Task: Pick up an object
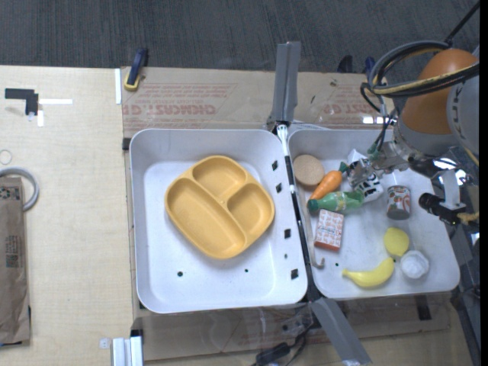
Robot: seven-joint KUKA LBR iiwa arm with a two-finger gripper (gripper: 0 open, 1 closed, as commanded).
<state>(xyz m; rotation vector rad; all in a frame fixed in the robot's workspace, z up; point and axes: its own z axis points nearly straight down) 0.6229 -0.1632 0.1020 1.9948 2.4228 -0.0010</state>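
— Beside the can (399, 202), what is the gripper (367, 175) doing?
— Cluttered there; I cannot tell its state. A small black-and-white toy (369, 185) lies under it, left of the can.
— How would that handle?
— Light, rigid, probably slippery; grip across its middle. Its shape is hard to make out.

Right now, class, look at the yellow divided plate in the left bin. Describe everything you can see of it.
The yellow divided plate looks like matte moulded plastic, with rounded corners and raised ridges splitting it into three compartments: one large and two smaller. All three hold nothing. It lies flat and upright on the floor of the left bin, turned at a slant to the bin's walls, roughly central and apart from every wall. Nothing else touches it.
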